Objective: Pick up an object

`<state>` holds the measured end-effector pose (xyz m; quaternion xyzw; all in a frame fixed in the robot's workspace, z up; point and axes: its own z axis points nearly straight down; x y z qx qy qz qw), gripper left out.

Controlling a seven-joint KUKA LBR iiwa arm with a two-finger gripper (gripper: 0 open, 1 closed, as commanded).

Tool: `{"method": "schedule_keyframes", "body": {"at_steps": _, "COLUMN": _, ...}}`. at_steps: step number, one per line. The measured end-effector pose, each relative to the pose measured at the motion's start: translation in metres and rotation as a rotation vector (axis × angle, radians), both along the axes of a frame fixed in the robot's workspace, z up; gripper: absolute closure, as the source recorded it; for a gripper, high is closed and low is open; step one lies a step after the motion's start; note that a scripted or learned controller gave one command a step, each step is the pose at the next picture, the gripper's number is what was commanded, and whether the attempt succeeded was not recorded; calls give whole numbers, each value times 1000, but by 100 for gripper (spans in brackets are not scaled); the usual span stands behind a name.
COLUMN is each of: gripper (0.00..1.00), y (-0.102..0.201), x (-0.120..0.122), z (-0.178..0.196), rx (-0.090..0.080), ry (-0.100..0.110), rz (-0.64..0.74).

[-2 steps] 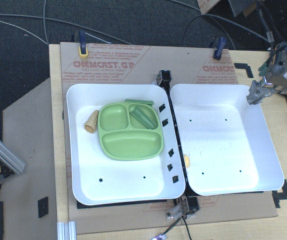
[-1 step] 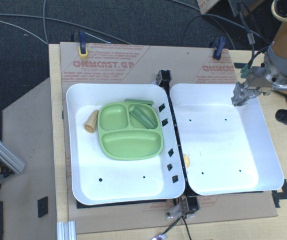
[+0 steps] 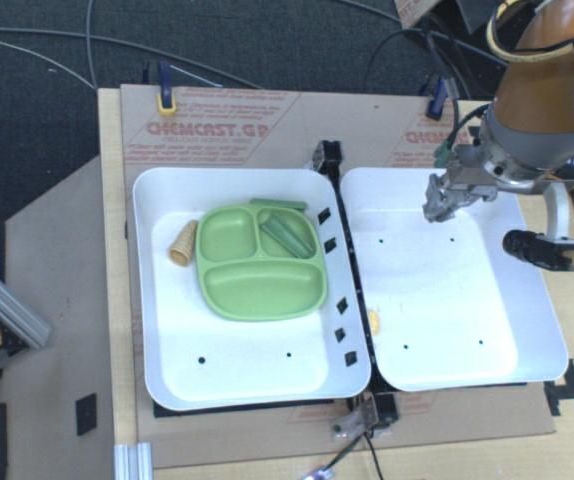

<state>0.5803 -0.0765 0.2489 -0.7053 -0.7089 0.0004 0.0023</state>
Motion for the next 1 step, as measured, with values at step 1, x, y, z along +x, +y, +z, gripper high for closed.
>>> {"method": "schedule_keyframes", "body": {"at_steps": 1, "gripper": 100, "y": 50, "x": -10, "z": -16, "rx": 1, "ry": 1, "rz": 0}}
